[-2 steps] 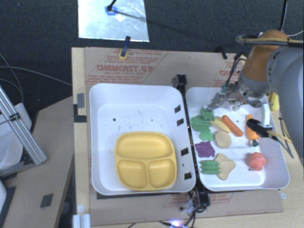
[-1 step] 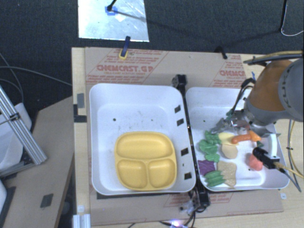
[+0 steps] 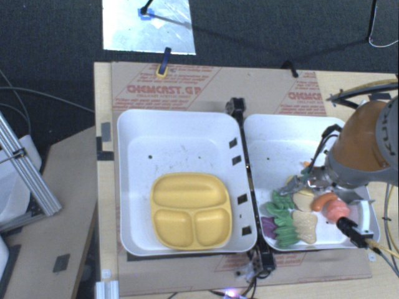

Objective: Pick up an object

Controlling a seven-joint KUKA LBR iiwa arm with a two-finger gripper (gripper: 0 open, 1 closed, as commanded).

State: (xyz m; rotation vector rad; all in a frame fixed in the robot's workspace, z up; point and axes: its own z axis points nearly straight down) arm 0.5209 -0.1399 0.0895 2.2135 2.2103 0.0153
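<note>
Overhead slanted view of a bench bearing two shallow white bins side by side. The left bin (image 3: 131, 167) holds a yellow divided tray (image 3: 191, 210) lying flat in its lower half, with one long compartment toward the top of the frame and two smaller ones below it. The right bin (image 3: 280, 136) holds a cluster of small toy items crowded into its lower right corner: green leafy pieces (image 3: 282, 217), a purple piece (image 3: 268, 227) at the lower left of the cluster, a beige bread-shaped piece (image 3: 305, 224), a pale yellow round piece (image 3: 303, 199), and an orange-and-pink piece (image 3: 331, 207) to the right. The arm (image 3: 368, 139) enters from the right edge of the frame, its orange band above the wrist. The gripper (image 3: 299, 184) sits low over the upper edge of the cluster, just above the pale yellow piece and beside the green pieces. Whether its fingers are spread or pressed together cannot be told, and no item is seen between them. A blue-and-yellow object (image 3: 164, 63) lies on the board above the left bin.
</note>
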